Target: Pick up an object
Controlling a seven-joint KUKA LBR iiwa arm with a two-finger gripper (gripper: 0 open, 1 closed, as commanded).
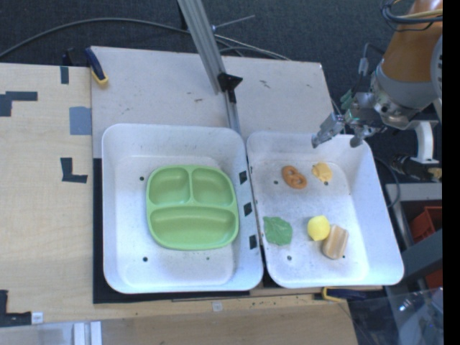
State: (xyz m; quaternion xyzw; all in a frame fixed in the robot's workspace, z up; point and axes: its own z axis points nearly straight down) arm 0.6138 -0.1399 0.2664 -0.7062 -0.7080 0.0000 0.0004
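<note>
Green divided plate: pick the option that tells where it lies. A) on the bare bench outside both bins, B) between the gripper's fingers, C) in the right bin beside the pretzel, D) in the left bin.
D: the green divided plate lies flat on the floor of the left bin, while the pretzel sits in the right bin.

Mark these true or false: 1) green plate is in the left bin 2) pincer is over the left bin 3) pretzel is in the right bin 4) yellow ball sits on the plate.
1) True: the green plate lies in the left bin.
2) False: the pincer is at the right bin's far edge.
3) True: the pretzel lies there.
4) False: the yellow ball is in the right bin.
</note>
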